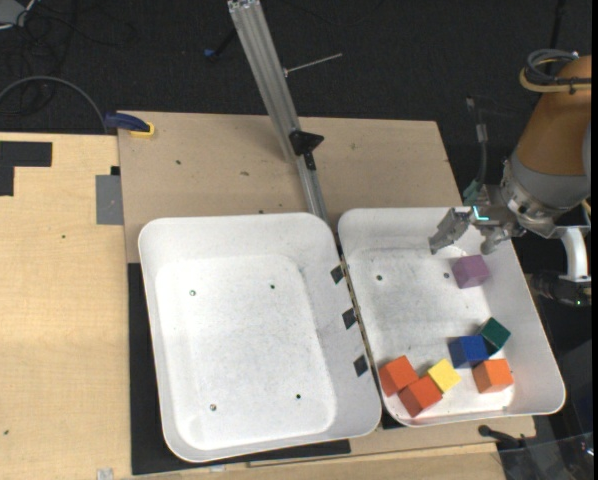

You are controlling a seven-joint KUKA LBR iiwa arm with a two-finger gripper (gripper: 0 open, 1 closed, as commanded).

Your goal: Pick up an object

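Observation:
The right bin [399, 230] holds several blocks. A purple block [469, 270] lies near its far right side. At the front right sit a green block [496, 333], a blue block [469, 351], a yellow block [444, 375], an orange block [493, 374] and two red-orange blocks [407, 383]. My gripper [469, 234] hangs just above and behind the purple block, fingers spread apart with nothing between them.
The left bin [239, 328] lies beside the right one, joined by black clips [347, 316]. A slanted aluminium bar [277, 98] rises behind the bins. The arm's grey and orange body [554, 148] stands at the right.

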